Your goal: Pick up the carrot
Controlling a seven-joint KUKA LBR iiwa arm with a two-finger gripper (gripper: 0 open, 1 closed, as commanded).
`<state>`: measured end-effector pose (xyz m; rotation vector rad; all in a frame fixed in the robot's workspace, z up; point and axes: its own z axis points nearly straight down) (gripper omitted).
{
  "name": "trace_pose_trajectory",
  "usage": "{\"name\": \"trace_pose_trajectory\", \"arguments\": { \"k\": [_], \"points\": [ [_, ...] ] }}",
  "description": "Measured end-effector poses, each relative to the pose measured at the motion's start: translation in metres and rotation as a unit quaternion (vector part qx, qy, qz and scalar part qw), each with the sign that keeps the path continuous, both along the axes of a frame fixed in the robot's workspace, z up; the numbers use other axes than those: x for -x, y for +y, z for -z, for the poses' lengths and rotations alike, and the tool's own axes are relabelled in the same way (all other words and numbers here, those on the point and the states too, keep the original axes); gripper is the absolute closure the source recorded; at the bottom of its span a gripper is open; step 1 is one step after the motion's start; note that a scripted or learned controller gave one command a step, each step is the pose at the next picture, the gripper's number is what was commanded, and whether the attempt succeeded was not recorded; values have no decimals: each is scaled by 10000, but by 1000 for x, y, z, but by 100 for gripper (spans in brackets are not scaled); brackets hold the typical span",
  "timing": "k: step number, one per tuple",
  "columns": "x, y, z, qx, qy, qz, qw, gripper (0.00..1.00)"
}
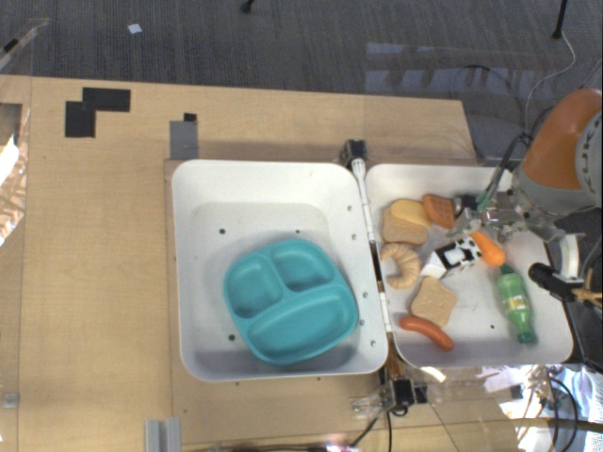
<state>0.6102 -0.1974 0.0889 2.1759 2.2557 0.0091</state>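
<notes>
Looking down at a slant, we see a tan wooden bench carrying two shallow white bins side by side, with cables and clamps at its near edge and grey carpet beyond its far edge. Bare bench lies open to the left of the bins, marked near the far edge by black tape patches. Nearest us in the left bin rests a teal divided plate, with free white floor around it toward the far wall. In the right bin we note, from near to far: a sausage by the front wall, a slice of toast, a green bottle lying toward the right wall, a croissant, a small black-and-white item, the carrot lying just right of that item, then a cheese wedge and a brown bread piece. The grey arm with its orange band enters from the right; its gripper hovers just beyond the carrot, and we cannot tell how far the claw is open or whether it touches anything.
</notes>
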Motion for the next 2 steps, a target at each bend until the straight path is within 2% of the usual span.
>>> {"name": "trace_pose_trajectory", "arguments": {
  "k": [1,2],
  "points": [
    [-3,1,-13,5,-46,-11,10000,100],
    [-3,46,-85,1,-27,-12,10000,100]
  ]
}}
